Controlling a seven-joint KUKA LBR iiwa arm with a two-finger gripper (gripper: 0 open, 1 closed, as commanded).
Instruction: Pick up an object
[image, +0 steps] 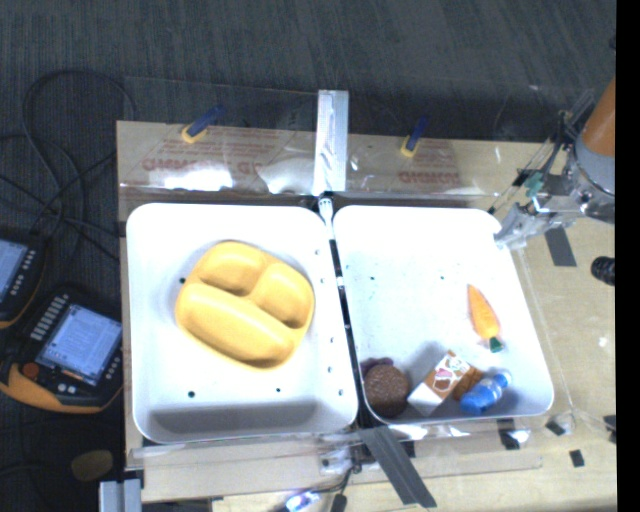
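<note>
Camera view: the gripper (520, 222), its jaw state impossible to tell, is poised at the right bin's (420, 235) far-right corner, with the carrot (484, 314) lying lengthwise just below it.

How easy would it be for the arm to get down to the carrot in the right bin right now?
Probably easy. The carrot lies alone on the bin floor near the right wall, apart from the cluster at the bottom, with nothing over it. The gripper sits above the bin's upper right corner.
</note>
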